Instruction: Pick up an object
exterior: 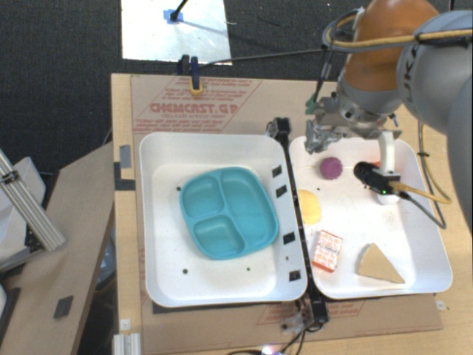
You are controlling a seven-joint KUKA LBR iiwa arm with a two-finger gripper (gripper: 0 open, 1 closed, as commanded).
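My gripper point(316, 143) hangs over the far left corner of the right bin point(437, 251), pointing down. A purple ball point(330, 168) lies just to the right of it and a little nearer the camera, apart from it. A yellow rounded thing point(309, 207) rests against the bin's left wall. Closer to the front lie an orange and white packet point(327, 251) and a tan wedge point(380, 264). I see nothing held in the gripper.
The left bin point(159, 220) holds a teal divided plate point(228, 211). A black-clipped divider point(288, 198) runs between the two bins. The grey arm with its orange band point(384, 35) reaches in from the upper right, over the right bin's far edge.
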